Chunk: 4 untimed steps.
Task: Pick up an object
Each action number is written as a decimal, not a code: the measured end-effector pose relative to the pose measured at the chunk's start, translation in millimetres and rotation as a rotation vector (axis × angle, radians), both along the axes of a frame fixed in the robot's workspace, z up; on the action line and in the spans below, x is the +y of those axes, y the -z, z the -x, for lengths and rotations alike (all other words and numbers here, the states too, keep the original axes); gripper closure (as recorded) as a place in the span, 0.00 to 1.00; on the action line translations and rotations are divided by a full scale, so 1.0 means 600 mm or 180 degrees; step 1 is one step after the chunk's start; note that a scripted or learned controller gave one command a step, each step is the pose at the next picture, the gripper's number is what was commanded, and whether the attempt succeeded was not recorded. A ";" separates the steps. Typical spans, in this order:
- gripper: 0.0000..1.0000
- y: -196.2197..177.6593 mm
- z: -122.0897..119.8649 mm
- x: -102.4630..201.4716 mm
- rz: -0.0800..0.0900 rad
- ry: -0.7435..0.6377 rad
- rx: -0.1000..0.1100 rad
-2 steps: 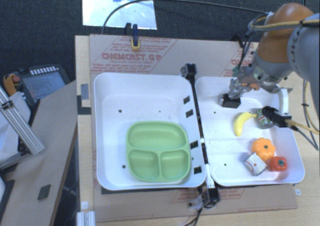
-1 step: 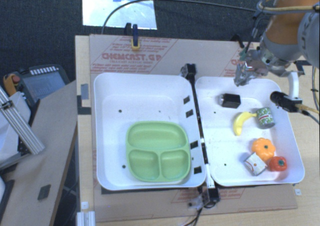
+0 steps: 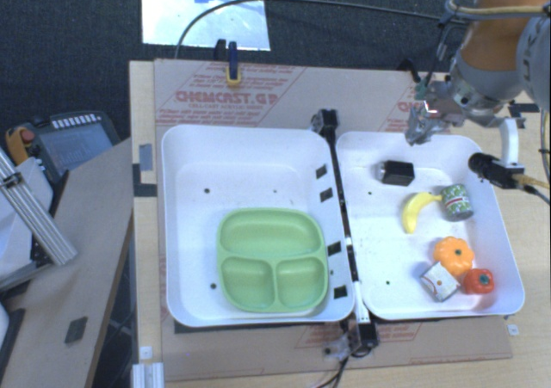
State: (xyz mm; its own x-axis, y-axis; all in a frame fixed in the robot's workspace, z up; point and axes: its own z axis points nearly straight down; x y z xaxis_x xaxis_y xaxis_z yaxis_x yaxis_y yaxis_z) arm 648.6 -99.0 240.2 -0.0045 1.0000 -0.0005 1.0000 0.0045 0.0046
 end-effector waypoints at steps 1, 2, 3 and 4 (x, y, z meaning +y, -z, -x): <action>1.00 -0.011 -0.003 0.080 -0.0004 -0.0014 0.0002; 1.00 -0.017 -0.016 0.166 -0.0005 -0.0016 0.0000; 1.00 -0.018 -0.003 0.261 -0.0009 -0.0017 0.0013; 1.00 -0.015 0.005 0.346 -0.0005 -0.0010 0.0007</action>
